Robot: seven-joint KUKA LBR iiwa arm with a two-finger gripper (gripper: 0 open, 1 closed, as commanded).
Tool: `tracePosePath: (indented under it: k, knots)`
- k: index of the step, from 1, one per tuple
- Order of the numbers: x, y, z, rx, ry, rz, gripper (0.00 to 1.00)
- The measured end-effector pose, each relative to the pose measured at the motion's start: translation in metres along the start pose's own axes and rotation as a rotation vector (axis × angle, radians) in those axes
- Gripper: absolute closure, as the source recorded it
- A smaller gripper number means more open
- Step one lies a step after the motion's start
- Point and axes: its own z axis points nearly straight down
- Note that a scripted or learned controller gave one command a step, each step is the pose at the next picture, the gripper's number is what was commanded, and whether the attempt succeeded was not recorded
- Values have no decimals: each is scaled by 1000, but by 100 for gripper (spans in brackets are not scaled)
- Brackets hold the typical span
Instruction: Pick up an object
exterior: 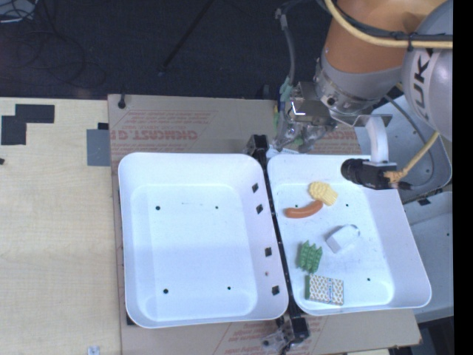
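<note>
Slim, curved orange-red sausage (304, 210)

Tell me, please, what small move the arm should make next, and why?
Probably lower the gripper forward toward the orange sausage-shaped toy in the right bin. The gripper hovers above that bin's far rim, and the toy lies among the nearest objects, apart from the yellow piece.

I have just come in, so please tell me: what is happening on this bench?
A grey and orange arm reaches in from the right, and its end effector hangs above the far edge of the right bin. It holds nothing that can be seen. In that bin lie a corn cob, a sausage, a white cup, a green toy and a sponge.
</note>
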Motion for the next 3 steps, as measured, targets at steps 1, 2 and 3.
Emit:
tracePosePath:
  k: [1,2,3]
  knots:
    - [-7,-65,36,13,-2,10,100]
    - [44,-61,17,5,0,2,100]
    - [88,-43,-5,3,-1,2,100]
